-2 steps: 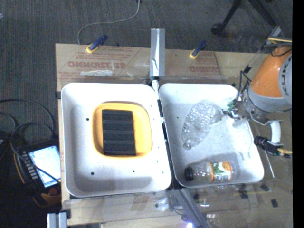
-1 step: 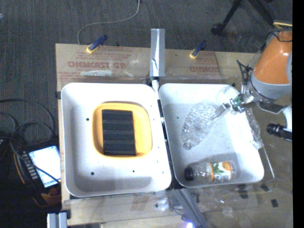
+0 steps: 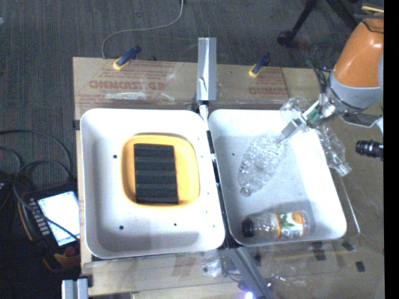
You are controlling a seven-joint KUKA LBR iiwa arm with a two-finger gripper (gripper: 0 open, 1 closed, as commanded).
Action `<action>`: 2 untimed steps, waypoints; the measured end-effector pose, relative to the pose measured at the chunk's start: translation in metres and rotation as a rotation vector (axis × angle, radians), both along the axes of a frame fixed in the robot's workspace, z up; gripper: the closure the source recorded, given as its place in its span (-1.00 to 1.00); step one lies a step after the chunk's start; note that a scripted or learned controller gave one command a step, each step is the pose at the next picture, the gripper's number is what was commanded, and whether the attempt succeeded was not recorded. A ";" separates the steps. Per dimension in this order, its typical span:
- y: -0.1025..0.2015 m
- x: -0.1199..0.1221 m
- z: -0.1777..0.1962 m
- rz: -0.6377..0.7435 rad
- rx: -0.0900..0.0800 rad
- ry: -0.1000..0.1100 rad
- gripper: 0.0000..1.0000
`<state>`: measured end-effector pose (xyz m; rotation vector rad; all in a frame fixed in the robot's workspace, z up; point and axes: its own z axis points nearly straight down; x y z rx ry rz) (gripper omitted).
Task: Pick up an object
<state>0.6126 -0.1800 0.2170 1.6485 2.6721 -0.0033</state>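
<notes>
**Bottles in the right bin, arm at the far right corner**

Bottles are found in the right bin: a crushed clear plastic bottle lies slantwise near the middle of that bin, its neck pointing up and to the right, and a second bottle with a dark cap and an orange and green label lies on its side against the near wall. The two are apart from one another.

The gripper is seen over the far right corner of the right bin, at the end of the grey arm with its orange band. It is tilted down and to the left, toward the neck of the crushed bottle. Whether it is spread or closed cannot be told from this view, and nothing can be made out in its grasp. Some crumpled clear plastic is draped over the right rim just beside it.

In the left bin a yellow tray is set, with a black ribbed block lying inside it. Two clamps with blue and yellow handles are fixed to the board behind the bins.
</notes>
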 end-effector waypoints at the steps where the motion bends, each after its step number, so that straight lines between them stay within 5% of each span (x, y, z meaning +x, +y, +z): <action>1: 0.028 -0.057 -0.058 -0.087 0.002 0.003 -1.00; 2: -0.024 -0.025 -0.049 -0.313 0.001 0.001 -1.00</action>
